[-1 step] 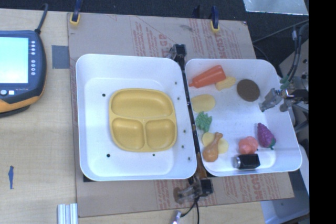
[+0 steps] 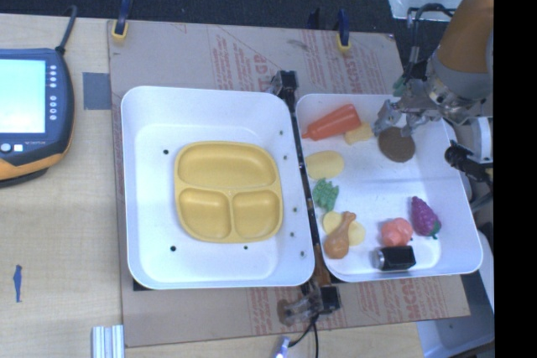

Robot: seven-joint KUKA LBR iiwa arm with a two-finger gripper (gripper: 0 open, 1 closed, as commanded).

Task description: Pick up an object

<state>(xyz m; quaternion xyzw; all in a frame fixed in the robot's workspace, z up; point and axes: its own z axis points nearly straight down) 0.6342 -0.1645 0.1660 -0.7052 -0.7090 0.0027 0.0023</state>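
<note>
The brown disc (image 2: 397, 147), a round flat toy, lies in the right bin (image 2: 457, 205) near its upper edge, directly under the gripper (image 2: 401, 118); it is judged the likeliest pick target. Being round, it has no evident long axis and points no particular way, so approach angle matters little. From left to right: a tablet (image 2: 29, 113) rests at the bench's left edge; the left bin (image 2: 143, 180) holds a yellow tray (image 2: 228, 190) with three compartments; the right bin holds a carrot (image 2: 332, 121), long axis slanting up to the right, tip at lower left, a yellow block (image 2: 358, 134) touching it, a lemon (image 2: 324, 163), a broccoli (image 2: 325, 194), a drumstick (image 2: 341, 235), a tomato (image 2: 396, 230), a black can (image 2: 394, 257) lying on its side, and a grape bunch (image 2: 424, 216). The gripper hangs at or just above the disc, and whether the fingers are spread or closed cannot be told. No object is seen between them. Judged progress: approach made, grasp unconfirmed, lift not yet done.
</note>
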